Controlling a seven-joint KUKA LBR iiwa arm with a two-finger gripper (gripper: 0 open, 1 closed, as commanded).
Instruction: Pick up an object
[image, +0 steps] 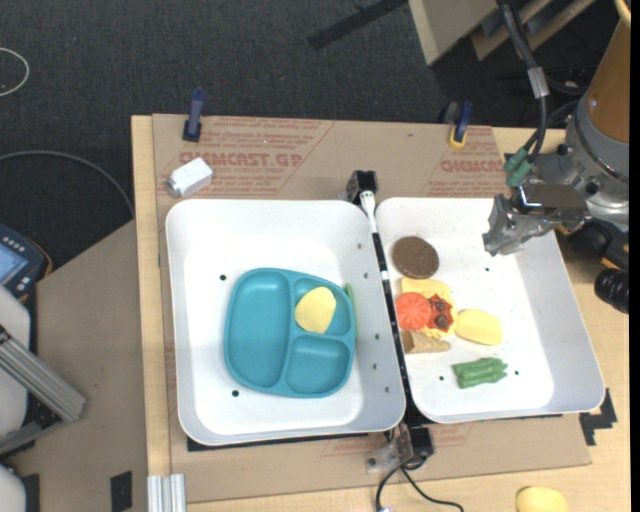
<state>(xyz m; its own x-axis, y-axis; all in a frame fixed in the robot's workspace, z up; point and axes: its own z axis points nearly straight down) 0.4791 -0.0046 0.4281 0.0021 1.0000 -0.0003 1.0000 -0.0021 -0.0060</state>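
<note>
My gripper (500, 240) hangs over the far right part of the right bin (560, 300), above bare white floor. Nothing shows between its fingers. To its left lies a brown round cookie (414, 257). Closer to the front sit a red tomato-like piece (420, 311) on a yellow slice, a yellow potato-shaped piece (478, 326), a tan bread slice (428, 343) and a green bean pod (479, 373). In the left bin (200, 250) a teal divided plate (270, 335) holds a yellow lemon-like piece (316, 310).
A black divider clip (362, 184) sits at the far end between the two bins. A small white block (190, 177) lies on the board behind the left bin. Blue clamps (193, 115) hold the board's far edge. A yellow object (540, 499) lies off the bench, front right.
</note>
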